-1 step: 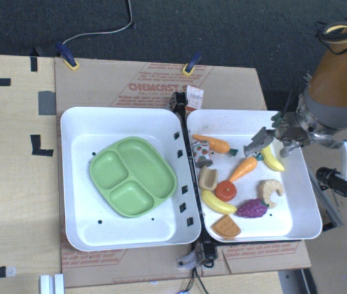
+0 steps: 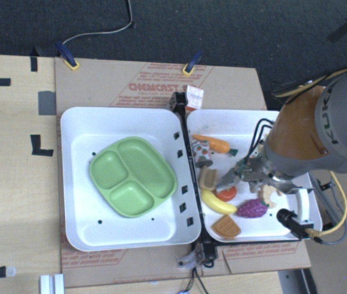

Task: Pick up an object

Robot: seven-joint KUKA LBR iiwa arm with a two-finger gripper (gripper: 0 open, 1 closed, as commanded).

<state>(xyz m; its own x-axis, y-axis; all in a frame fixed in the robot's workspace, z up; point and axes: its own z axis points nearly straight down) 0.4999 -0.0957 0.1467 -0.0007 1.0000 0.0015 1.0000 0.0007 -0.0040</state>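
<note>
Cardboard-covered bench is bearing two bins; gripper is hanging open over right bin, tomato at its 6 o'clock, banana touching tomato.

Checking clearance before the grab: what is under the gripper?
Under the gripper lies a red tomato, beside a yellow banana in the right bin. The arm covers the bin floor farther right.

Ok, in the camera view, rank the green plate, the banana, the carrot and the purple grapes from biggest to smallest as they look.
1. green plate, by far the largest.
2. banana and carrot: they look about alike in length, so I won't rank them.
3. purple grapes, a little shorter, though rounder.
</note>
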